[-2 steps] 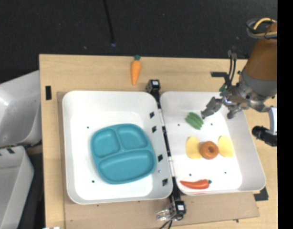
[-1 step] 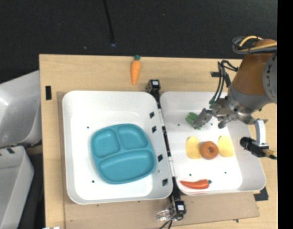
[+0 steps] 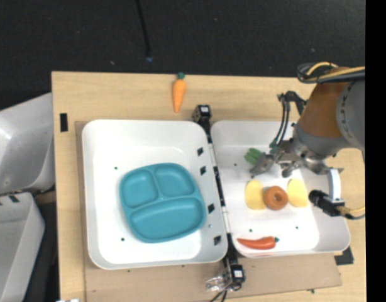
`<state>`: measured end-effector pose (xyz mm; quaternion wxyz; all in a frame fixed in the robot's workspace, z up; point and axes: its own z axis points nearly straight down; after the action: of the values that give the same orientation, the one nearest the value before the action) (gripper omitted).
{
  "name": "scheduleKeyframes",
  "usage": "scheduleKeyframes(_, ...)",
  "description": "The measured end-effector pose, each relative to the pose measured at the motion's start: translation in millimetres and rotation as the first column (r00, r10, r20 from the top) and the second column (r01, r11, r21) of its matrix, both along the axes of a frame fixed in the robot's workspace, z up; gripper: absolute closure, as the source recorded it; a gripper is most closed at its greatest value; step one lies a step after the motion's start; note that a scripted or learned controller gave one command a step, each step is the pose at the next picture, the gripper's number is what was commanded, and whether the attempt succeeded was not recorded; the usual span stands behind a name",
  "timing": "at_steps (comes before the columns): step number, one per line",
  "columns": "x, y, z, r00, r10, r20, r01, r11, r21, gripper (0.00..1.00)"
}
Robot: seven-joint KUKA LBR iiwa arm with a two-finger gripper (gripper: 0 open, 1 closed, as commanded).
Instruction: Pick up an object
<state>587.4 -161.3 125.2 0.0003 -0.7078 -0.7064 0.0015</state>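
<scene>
The right bin holds several toy foods. A small green piece lies near its back left. A yellow piece, an orange-brown ring and another yellow piece sit in a row at the middle. A red chili pepper rests by the front wall. My gripper hangs low over this bin, just right of the green piece and just behind the ring. Nothing shows held in it.
In the left bin lies a teal divided plate. A toy carrot rests on the bench behind the bins. The arm's orange band and cables cover the right bin's back right corner.
</scene>
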Motion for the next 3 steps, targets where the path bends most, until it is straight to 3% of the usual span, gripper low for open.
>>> scheduleKeyframes(1,1.6,-0.7,13.9,1.0,-0.002,0.006,0.002,1.0,0.0,1.0)
scheduleKeyframes(3,14.2,-0.4,130.2,1.0,0.005,0.01,-0.005,1.0,-0.001,1.0)
